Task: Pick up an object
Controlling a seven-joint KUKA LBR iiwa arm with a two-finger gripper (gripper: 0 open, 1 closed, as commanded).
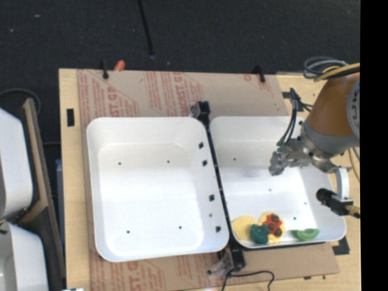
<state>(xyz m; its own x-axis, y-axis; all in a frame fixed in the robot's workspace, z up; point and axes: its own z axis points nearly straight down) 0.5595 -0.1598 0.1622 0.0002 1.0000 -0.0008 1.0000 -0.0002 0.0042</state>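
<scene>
Frankly, the jaws hang over the right bin point(242, 132) too blurred to tell open from closed.

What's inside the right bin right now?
In the right bin, a yellow piece, teal toy, red-orange toy and green piece cluster near its front edge. The arm covers the far-right corner.

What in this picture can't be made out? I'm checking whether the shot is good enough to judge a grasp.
- Gripper: small and blurred over the right bin; whether its fingers are open or shut is unreadable.
- Arm: cut off by the view's right edge.
- Cluster at the bin's near edge: yellow object, teal object, red-and-orange object, green object; too small and blurred to identify.
</scene>
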